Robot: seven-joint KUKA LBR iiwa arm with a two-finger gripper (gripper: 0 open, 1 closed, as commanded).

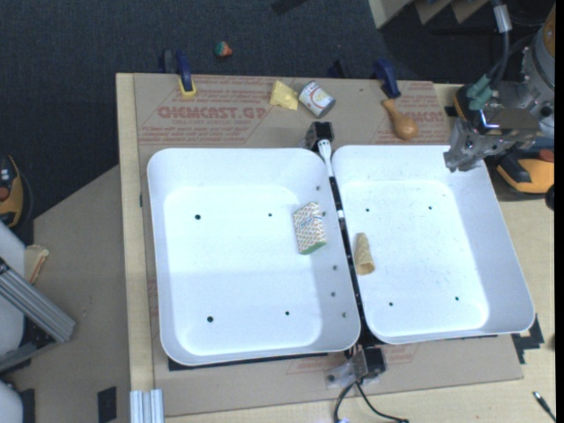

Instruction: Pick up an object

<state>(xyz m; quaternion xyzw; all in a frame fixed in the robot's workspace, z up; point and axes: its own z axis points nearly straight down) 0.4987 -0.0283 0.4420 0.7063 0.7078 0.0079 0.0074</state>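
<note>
From the camera view, two white bins sit side by side on the table, and the right bin (pixel 493 263) serves as the landmark here. The gripper (pixel 460 155) hangs at that bin's far right corner, over the rim, at the end of the grey arm (pixel 520 86) reaching in from the right. Whether it is released or clenched cannot be told at this angle; nothing is visible in it.

Inside the right bin, close to its left wall, lies a small tan cork-like piece (pixel 363 254). Just across the divide, in the left bin (pixel 176 236), a pale patterned packet (pixel 309 227) rests near the shared edge. Beyond the right bin's far rim, on the board, lie a wooden pear-shaped thing (pixel 401 122), a small wrapped block (pixel 316 98) and a yellow wedge (pixel 284 96).

As a judgement, the pick is not yet done: both bin objects lie untouched, well apart from the gripper. Approach, descent, closing and lifting all remain.
</note>
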